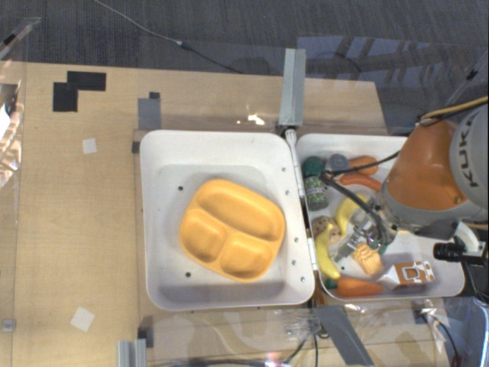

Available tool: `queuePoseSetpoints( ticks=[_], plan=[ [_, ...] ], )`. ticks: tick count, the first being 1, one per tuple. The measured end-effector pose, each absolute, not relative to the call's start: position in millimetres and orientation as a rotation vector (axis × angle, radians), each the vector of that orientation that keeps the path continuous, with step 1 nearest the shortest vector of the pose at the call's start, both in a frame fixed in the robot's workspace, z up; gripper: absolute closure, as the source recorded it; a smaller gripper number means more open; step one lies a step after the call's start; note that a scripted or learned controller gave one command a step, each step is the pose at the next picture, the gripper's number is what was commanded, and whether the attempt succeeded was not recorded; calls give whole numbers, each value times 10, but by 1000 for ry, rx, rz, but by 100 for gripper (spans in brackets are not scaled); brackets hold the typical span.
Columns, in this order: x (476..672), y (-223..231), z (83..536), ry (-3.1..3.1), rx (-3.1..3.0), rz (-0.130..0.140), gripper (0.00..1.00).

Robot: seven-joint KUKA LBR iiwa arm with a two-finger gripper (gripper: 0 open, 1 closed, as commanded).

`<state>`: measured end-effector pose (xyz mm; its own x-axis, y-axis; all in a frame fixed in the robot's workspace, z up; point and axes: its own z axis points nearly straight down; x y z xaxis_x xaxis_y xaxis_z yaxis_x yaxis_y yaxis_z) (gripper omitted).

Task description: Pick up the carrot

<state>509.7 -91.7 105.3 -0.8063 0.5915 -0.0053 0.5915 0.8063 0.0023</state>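
One orange carrot point(357, 287), tapered, lying at right bin's point(451, 287) front edge, gripper point(364, 239) finger state unclear

Light is even and fairly bright, falling from above. The 2 white bins point(229, 147) come close to washing out, yet their rims stay readable. A small hot glare spot sits on the worktop point(92, 228) just above the left bin's top edge, and pale reflections streak a clear panel along the left edge. The yellow tray point(231, 228) casts a soft, short shadow to its lower left. Focus is moderate overall; small items in the right bin look soft and slightly noisy. Straight edges show little bending.
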Motion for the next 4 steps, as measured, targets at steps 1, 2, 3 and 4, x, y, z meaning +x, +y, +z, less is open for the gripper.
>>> queuePoseSetpoints(
  ticks=[1,2,3,4],
  plan=[
    [5131,-905,1168,2975,963,4,100],
    [5238,-1405,1084,2993,929,0,100],
    [5243,-1387,1085,2994,925,1,0],
    [5053,-1179,923,2972,998,3,0]
  ],
)
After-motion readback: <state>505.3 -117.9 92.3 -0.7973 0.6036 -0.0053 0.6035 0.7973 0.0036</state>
